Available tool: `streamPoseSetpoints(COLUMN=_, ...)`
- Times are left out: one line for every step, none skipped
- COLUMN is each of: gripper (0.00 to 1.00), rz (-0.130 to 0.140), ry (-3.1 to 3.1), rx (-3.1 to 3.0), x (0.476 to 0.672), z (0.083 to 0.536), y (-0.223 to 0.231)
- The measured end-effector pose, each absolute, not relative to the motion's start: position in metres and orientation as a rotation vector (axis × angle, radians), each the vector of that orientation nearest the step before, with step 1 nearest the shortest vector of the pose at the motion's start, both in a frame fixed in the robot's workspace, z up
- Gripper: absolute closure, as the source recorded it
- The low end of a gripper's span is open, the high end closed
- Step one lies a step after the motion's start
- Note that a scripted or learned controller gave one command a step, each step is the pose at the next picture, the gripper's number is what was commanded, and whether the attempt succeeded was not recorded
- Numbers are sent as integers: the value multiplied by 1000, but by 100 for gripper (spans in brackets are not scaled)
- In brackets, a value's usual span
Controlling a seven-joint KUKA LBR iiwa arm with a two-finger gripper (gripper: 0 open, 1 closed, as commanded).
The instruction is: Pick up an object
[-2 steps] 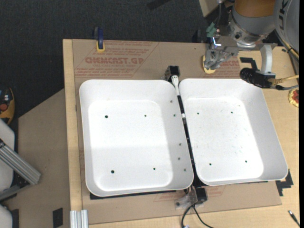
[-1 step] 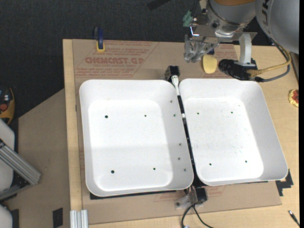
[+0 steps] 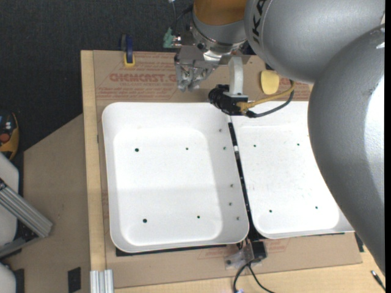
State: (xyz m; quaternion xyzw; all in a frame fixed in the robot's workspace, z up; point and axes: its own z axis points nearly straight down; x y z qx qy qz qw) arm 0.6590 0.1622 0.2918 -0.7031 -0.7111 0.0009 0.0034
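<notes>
The arm (image 3: pixel 324 72) fills the right side and upper middle of the frame, its grey housing so near the camera that it hides much of the right bin (image 3: pixel 287 182), and its orange band (image 3: pixel 217 2) sits at the top centre. Below that band the gripper (image 3: pixel 190 78) hangs over the brown board (image 3: pixel 146 78) behind the bins, just above the far rim of the left bin (image 3: pixel 165 182) — raised and pulled back, probably so that the camera has an open look at both trays before a pick is chosen. The 2 fingers point down and seem to stand close together with nothing between them, yet they are small and blurred, so whether they are parted or closed cannot be told with confidence. The 2 bins lie side by side, touching along a dark seam in the middle of the frame, likely so that one can serve as source and the other as destination. As for a thing to pick up, the visible white floors show just small dark dots, which look like marks or holes in the trays and not loose items; a pale yellow piece (image 3: pixel 269 81) shows at the upper middle right beside the arm, behind the right bin, and it may be part of the rig. A blue clamp (image 3: pixel 128 49) at the upper left holds the board in place. By that reading, the pick has not yet begun.
</notes>
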Motion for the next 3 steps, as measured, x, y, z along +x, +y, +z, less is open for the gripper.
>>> streamPoseSetpoints(gripper=100, rz=3, ry=-2219, rx=-2221, x=639, z=309, y=149)
streamPoseSetpoints(gripper=100, rz=-4, ry=-2227, rx=-2216, x=667, z=230, y=223)
streamPoseSetpoints(gripper=100, rz=-9, ry=-2222, rx=-2227, x=667, z=299, y=192)
